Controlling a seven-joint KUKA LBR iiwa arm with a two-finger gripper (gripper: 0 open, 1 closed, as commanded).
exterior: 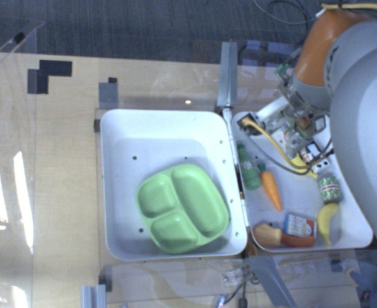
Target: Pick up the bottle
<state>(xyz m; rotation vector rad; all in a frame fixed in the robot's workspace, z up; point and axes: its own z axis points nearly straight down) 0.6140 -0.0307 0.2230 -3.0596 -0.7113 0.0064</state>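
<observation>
A green bottle [247,168] lies on its side along the left wall of the right bin [358,235], its cap end pointing to the back. An orange carrot [271,190] lies just to its right, almost touching it. My gripper [292,131] hangs over the back of the right bin, up and to the right of the bottle, apart from it. Cables and wrist hardware crowd around the gripper. The grey arm with its orange band [320,43] comes in from the upper right and hides the bin's back right corner.
The right bin also holds a small green can [329,188], a banana [328,222], a small printed box [299,224], a bread-like piece [268,235] and a red item [298,240]. A green divided plate [183,207] lies in the left bin [115,172].
</observation>
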